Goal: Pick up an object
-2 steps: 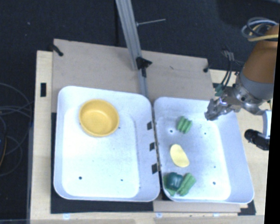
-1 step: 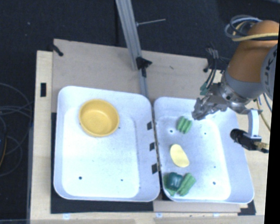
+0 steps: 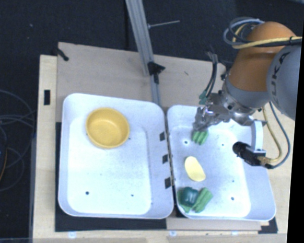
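— Bench seen from above at a slant, bearing two shallow white bins side by side. What else, biggest first?

— Grey arm with an orange band, reaching in from the right over the right bin. Left bin next, holding a round yellow bowl upright near its upper left corner.

— And the smaller things?

— All in the right bin. Pale yellow oval piece near the middle of its left side. Below that, at the bottom left corner, dark teal lump touching a ridged green piece. Smallest, a little green object near the top left.

— State of the tool?

— Gripper pointing down, right at the top of that little green object. Contact likely, but fingers too blurred to read as parted or closed; grasp impossible to confirm.
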`<state>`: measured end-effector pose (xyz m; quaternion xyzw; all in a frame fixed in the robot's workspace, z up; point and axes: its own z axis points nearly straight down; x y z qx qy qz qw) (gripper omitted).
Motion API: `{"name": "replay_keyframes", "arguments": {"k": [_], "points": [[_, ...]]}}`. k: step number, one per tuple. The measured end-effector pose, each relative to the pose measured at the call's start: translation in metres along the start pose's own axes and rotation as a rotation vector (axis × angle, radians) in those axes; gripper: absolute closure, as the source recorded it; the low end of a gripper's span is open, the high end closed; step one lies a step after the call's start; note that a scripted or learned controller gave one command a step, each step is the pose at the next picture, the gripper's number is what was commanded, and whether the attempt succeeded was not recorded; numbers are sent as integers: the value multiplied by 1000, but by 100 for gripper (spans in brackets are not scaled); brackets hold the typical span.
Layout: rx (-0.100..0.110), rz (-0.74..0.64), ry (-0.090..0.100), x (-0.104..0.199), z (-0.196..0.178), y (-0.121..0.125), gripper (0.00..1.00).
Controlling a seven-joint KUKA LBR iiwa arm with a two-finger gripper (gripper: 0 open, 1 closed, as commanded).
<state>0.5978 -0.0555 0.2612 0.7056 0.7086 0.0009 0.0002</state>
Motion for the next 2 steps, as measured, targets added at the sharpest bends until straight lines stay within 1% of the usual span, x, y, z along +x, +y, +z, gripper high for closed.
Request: {"name": "replay_keyframes", "arguments": {"k": [1,2], "points": [[1,0,0,46,-3,3,100],[1,0,0,107,4,-2,100]]}}
